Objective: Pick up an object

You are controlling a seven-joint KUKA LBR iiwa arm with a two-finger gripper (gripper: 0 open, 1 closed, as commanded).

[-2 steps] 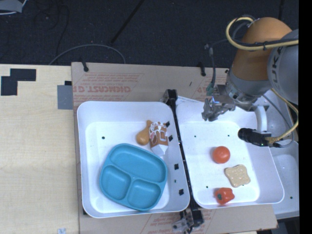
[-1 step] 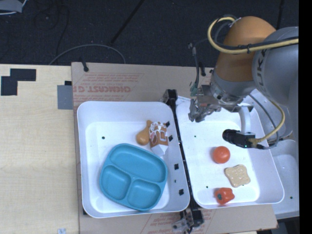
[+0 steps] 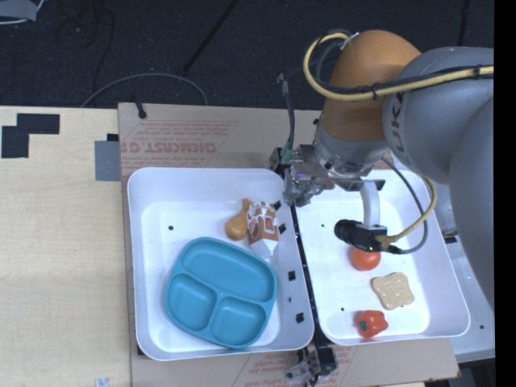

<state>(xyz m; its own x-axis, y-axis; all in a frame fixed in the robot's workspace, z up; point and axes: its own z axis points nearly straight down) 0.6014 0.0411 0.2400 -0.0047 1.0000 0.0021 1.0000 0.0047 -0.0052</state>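
Observation:
My gripper hangs over the divider between the two white bins, near their back edge, under the orange wrist band. Just below and left of it, in the left bin, lie a tan drumstick-shaped toy and a brown-and-white patterned piece, touching each other. A blue divided plate fills the front of that bin. In the right bin sit a red tomato, a slice of toast and a small red pepper. Nothing shows in the gripper.
A black connector on a yellow cable hangs from the arm just above the tomato. The bulky grey arm covers the right bin's back right corner. The bins rest on cardboard over a pale wooden bench.

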